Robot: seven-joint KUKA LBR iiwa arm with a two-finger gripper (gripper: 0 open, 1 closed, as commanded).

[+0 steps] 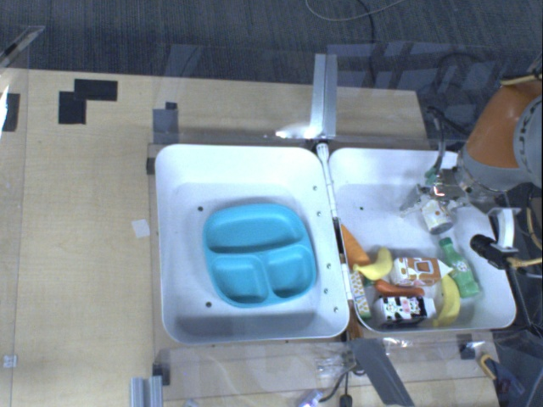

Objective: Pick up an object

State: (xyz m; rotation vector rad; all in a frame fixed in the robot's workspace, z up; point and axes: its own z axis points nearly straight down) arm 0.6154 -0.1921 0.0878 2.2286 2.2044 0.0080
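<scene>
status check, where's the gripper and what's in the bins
Gripper over right bin, upper part, nothing seen held. Toy pile low in that bin: banana, green bottle. Blue tray in left bin.

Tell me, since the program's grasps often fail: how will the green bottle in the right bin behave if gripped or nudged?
The green bottle lies on its side, so a nudge would probably roll it. It looks like smooth, rounded plastic, likely slippery between fingers. A banana beside it may limit the rolling.
</scene>
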